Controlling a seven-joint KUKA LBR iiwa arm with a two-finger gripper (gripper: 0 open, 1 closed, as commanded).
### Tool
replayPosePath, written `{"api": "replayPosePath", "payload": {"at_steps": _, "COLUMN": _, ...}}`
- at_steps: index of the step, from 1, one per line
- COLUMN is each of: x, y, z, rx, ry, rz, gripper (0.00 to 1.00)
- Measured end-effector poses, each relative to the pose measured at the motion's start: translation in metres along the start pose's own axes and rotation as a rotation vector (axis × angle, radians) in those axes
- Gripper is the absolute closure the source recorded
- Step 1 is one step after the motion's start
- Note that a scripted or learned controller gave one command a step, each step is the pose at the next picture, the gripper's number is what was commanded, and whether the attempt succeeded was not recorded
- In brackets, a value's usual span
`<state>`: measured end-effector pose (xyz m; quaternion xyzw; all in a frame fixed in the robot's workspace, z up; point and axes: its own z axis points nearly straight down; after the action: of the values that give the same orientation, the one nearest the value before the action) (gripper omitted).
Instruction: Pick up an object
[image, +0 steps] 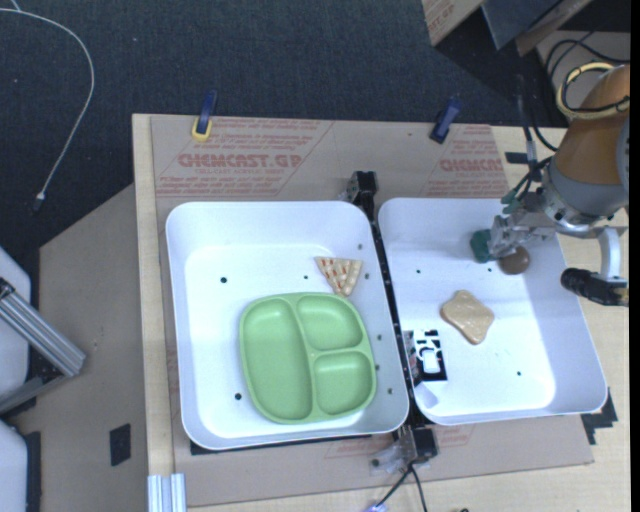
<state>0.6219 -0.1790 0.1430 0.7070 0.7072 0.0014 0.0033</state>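
Observation:
My gripper (507, 238) is low over the far part of the right bin (520, 385), reaching in from the right. A small teal object (482, 245) sticks out at its left side. A brown round object (514, 263) lies right beneath its near side. The gripper body hides how these two meet it. A tan, bread-like piece (468, 316) lies in the middle of the right bin, apart from the gripper and nearer to me.
The left bin (200, 300) holds a green divided plate (305, 357) and a small waffle-patterned wedge (340, 273) near its far right corner. A black-and-white tag (428, 355) sits on the divider between the bins. The grey and orange arm (590, 150) fills the upper right.

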Motion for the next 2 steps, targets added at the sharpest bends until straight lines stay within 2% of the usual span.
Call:
{"api": "replayPosePath", "payload": {"at_steps": 1, "x": 0.000, "y": 0.011, "z": -0.059, "rx": -0.001, "ry": 0.000, "rz": -0.001, "gripper": 1.00}}
{"api": "replayPosePath", "payload": {"at_steps": 2, "x": -0.001, "y": 0.013, "z": -0.103, "rx": 0.000, "ry": 0.000, "rz": -0.001, "gripper": 1.00}}
